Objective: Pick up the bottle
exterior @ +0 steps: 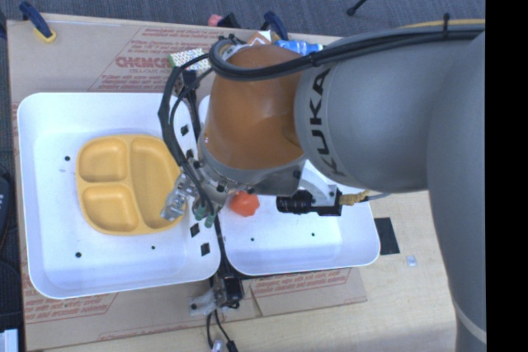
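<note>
Camera view: arm low over the seam between the bins. Tool [183,202] at the yellow tray's [124,181] right edge; its state I cannot tell. No bottle identifiable; orange object [243,203] nearby. Judged: pickup not done.

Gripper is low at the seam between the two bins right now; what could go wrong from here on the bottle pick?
1. The gripper hangs at the edge of the yellow divided plate in the left bin; a descent here may strike the plate or the rim between the bins.
2. The arm covers much of the right bin. Beneath it I can make out a small orange object, but no bottle with certainty, so the grasp may close on nothing.
</note>
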Controlling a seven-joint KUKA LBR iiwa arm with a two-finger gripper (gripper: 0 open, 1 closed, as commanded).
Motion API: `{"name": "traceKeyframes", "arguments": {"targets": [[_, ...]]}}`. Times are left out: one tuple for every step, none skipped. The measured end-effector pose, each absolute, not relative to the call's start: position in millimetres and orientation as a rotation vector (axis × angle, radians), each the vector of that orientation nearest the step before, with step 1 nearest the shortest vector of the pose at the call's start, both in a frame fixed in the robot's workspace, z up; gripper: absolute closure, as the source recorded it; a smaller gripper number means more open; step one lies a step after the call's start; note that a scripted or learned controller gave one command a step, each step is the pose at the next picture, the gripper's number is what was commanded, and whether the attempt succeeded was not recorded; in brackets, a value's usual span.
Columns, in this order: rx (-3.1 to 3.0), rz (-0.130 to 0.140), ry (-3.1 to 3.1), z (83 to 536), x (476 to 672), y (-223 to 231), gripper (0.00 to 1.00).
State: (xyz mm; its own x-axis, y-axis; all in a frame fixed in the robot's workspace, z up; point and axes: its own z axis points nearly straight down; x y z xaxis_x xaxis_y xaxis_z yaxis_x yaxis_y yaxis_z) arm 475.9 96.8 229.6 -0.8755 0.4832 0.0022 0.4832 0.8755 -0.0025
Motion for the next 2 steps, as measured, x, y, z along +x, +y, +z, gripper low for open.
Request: {"name": "traceKeyframes", "arguments": {"targets": [[-1.228,0.005,-2.887,209.1,475.8,82.7,1.00],[-0.986,0.001,-2.984,291.4,477.0,29.7,1.00]]}}
